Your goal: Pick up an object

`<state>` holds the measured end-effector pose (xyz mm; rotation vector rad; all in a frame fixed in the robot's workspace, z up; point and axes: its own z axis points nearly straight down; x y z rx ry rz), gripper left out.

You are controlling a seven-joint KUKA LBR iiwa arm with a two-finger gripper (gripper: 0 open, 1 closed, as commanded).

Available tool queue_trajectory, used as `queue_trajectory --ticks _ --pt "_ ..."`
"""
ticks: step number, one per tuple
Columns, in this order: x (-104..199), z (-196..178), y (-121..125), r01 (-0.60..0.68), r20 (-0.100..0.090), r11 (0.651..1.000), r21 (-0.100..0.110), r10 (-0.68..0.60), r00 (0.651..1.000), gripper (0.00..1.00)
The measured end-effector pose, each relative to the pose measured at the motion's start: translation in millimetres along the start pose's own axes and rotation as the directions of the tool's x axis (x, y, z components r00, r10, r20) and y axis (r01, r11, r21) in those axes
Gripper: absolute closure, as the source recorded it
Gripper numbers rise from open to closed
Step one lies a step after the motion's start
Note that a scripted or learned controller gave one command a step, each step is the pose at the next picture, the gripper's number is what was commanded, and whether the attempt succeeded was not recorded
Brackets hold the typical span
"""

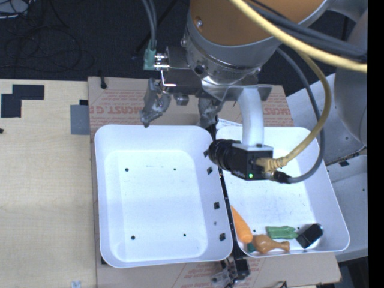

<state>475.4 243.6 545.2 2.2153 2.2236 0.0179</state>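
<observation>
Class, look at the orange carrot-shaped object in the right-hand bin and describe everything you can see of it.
The carrot is a smooth, plastic-looking orange cone lying flat on the floor of the right bin, close to its left wall and near front corner. It runs diagonally, narrow end toward the back. Its wider end meets a tan drumstick-shaped toy; whether they touch is unclear. The tool is well away from it.

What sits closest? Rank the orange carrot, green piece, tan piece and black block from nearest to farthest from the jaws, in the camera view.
All four lie in the right bin's near end, away from the jaws up at the left bin's far rim.
1. Orange carrot, by the divider.
2. Green piece and tan piece: too close to call.
3. Black block, right corner.
</observation>
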Motion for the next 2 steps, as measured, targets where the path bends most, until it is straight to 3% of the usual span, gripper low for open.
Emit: queue_trajectory --ticks 1,2 --pt "1.3 -1.5 0.1 0.007 0.010 1.000 0.018 -0.007 1.000 1.00" --pt "0.6 8.7 -0.2 0.003 0.009 1.000 0.016 -0.003 1.000 1.00"
